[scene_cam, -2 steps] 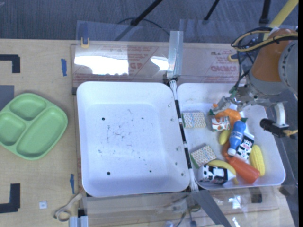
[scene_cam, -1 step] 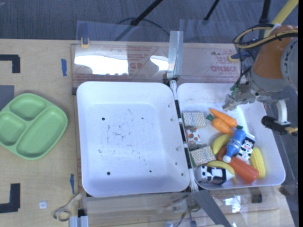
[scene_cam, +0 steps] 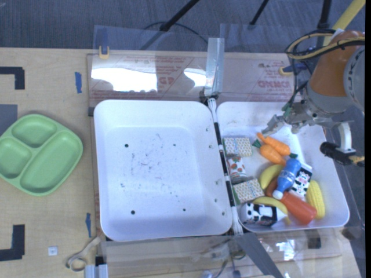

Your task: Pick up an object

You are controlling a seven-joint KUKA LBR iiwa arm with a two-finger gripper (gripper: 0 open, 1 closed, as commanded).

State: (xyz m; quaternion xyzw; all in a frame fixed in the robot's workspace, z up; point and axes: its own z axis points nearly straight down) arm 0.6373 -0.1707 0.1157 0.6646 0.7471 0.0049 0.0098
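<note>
**Carrot toy nearest the end effector, no grasp yet**

Carrot toy (scene_cam: pixel 272 146) is the likeliest target, lying in the right bin (scene_cam: pixel 339 216) just below and left of the end effector (scene_cam: pixel 284 120). The end effector hangs over the bin's upper part, with thin metal fingers spread partly open toward the left; nothing sits between them and they appear to be clear of every object, though the slanted view makes their height hard to judge.

To do this step well, the fingers should come down astride the carrot's narrow body, across its length rather than along it, and close only once both tips are below its top surface. The carrot lies close to its neighbours, so a crooked descent may nudge the pile instead of gripping.

Outward from there: a blue bottle (scene_cam: pixel 287 175) leans just below the carrot, with a banana (scene_cam: pixel 268 175) beside it, a red-orange piece (scene_cam: pixel 298 207) and a corn cob (scene_cam: pixel 316 197) lower down, and patterned square blocks (scene_cam: pixel 237 146) along the divider. The left bin (scene_cam: pixel 110 120) lies beside it, and a green divided plate (scene_cam: pixel 40 154) rests on the worktop (scene_cam: pixel 46 68) well to the left.
</note>
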